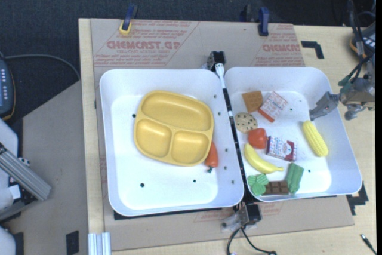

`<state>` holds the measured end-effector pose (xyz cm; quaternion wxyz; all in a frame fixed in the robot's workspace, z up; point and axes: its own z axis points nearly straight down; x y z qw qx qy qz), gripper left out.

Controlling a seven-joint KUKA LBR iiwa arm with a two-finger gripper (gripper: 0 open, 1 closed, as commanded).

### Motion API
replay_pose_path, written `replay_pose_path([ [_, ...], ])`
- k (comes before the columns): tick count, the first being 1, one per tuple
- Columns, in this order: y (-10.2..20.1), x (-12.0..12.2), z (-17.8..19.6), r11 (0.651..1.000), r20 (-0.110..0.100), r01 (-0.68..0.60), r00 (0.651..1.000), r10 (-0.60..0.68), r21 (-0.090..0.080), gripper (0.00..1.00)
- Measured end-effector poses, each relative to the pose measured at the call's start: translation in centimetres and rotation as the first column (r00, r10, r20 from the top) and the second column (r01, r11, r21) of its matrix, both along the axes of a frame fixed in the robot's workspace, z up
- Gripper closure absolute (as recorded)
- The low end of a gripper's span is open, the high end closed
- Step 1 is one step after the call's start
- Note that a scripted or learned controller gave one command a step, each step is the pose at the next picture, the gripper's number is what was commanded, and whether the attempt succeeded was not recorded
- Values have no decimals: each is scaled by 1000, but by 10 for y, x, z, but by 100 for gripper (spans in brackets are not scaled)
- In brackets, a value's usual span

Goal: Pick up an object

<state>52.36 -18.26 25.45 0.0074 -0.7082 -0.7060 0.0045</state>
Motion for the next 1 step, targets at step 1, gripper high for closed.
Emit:
replay_pose_path([
  [1,0,2,6,1000,11,-4,1000,4,-3,0],
])
